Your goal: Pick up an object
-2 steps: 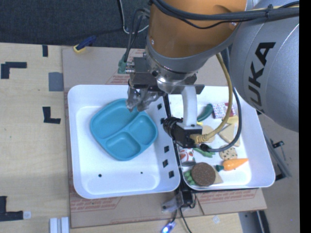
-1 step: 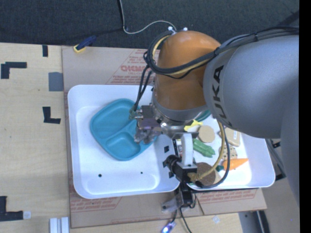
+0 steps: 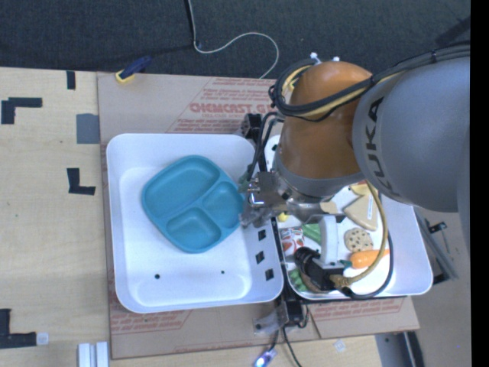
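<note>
reach step: arm (image 3: 397, 128) hangs over the right bin (image 3: 419, 281), no object seen held
the pincer (image 3: 263, 199) sits near the wall between the bins, under the wrist; i cannot tell whether it is open or closed. possible objects lie in the right bin: a cookie (image 3: 353, 240), a carrot (image 3: 365, 258) just beside it, and a green piece (image 3: 312, 232) partly hidden by the arm. a blue plate (image 3: 195, 202) lies alone in the left bin (image 3: 114, 205). i judge the pick is not yet made; the next move calls for settling on one small object, coming down straight over it and closing on it clear of the bin wall
</note>
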